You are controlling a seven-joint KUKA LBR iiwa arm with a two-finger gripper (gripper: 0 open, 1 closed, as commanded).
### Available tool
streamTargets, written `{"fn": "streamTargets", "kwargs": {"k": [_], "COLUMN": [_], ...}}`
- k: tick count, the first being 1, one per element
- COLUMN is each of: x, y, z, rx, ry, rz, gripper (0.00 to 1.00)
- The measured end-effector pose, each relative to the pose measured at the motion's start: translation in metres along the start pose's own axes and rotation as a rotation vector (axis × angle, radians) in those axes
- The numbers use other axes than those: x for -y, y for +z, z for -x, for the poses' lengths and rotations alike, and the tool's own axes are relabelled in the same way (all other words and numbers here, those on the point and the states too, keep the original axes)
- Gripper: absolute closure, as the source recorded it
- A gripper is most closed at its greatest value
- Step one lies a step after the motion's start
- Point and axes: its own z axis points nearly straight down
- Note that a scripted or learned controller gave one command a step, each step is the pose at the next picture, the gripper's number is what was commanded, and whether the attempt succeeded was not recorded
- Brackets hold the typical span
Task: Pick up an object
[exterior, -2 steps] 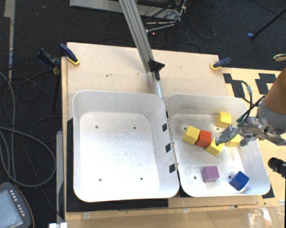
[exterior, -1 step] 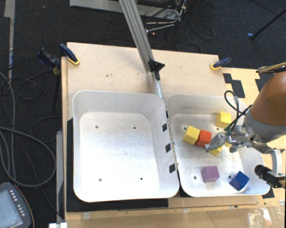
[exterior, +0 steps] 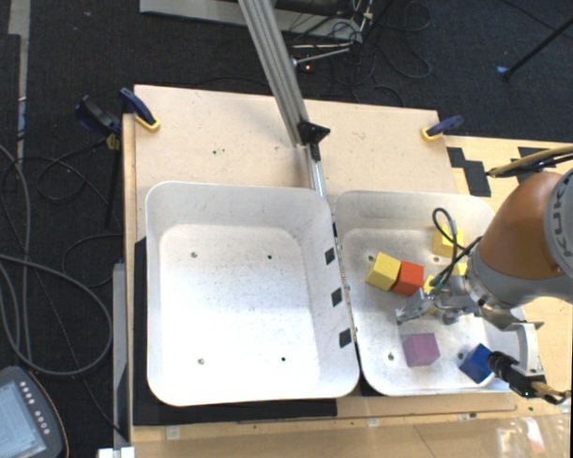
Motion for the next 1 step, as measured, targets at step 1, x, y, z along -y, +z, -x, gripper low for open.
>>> {"fn": "streamTargets", "kwargs": {"k": [1], "x": [-0.0021], "y": [-0.0137], "z": [0.0008], "rx": [0.002], "ry": [0.0], "rz": [0.008], "gripper": [1.0]}}
